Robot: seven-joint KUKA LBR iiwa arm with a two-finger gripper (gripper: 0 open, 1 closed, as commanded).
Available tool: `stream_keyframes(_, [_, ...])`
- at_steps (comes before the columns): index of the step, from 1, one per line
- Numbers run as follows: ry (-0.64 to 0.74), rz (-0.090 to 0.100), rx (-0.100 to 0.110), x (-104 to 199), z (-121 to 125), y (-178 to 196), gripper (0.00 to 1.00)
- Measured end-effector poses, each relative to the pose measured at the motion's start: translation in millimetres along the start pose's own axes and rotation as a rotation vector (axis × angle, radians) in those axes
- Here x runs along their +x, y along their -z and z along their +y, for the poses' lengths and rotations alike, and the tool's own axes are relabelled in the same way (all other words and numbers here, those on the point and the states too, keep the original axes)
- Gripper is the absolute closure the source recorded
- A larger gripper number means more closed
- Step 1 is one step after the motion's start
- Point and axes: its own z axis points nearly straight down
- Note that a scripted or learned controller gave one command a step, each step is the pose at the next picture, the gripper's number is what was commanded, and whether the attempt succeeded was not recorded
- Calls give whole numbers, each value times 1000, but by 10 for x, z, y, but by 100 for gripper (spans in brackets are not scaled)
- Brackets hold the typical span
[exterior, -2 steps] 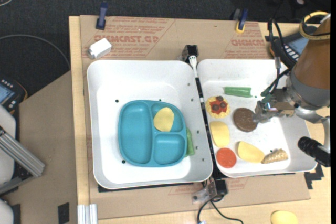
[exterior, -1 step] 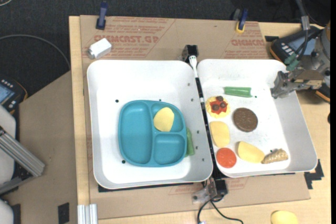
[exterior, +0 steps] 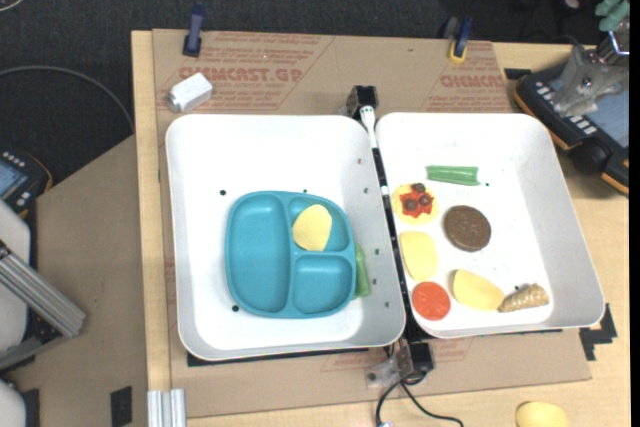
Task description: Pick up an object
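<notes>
Yellow lump lies before the right bin of toy food; jaws' state cannot be told.

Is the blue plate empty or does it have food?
Not empty: one yellow food piece sits in the blue divided plate's upper right compartment.

Printed text: red lettering on the cardboard sheet, behind the left bin; seen upside down and mirrored, partly legible, roughly "COMCAST.GB". A second red print on the same sheet behind the right bin, too faint to read. No other legible labels, numbers or signs.
</notes>
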Motion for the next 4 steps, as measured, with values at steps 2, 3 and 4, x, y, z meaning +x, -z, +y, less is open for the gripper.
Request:
stream_keyframes(2, [-10,0,33,-471,275,-2608,100])
stream_keyframes(3, [-12,1,35,-1061,389,-3758,100])
stream_keyframes(4, [-1,-2,2,-610,-31,-1144,100])
